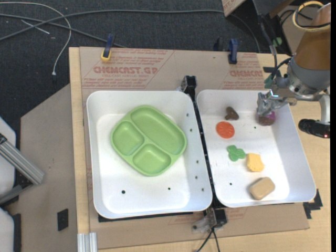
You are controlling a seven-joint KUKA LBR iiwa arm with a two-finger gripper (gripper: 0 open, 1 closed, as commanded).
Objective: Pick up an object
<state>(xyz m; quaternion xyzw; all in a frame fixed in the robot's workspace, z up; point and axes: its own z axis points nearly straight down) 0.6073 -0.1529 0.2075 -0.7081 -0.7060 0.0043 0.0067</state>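
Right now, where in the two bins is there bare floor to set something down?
Left bin: a bare strip along the near edge below the green tray, and its far-left corner. Right bin: open floor near-left, between the green piece and the tan block. The far end is crowded: brown lump, red disc, gripper.

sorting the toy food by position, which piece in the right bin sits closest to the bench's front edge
The tan bread-like piece, lowest in the right bin. The yellow piece, green piece, orange-red disc and brown lump all lie farther back.
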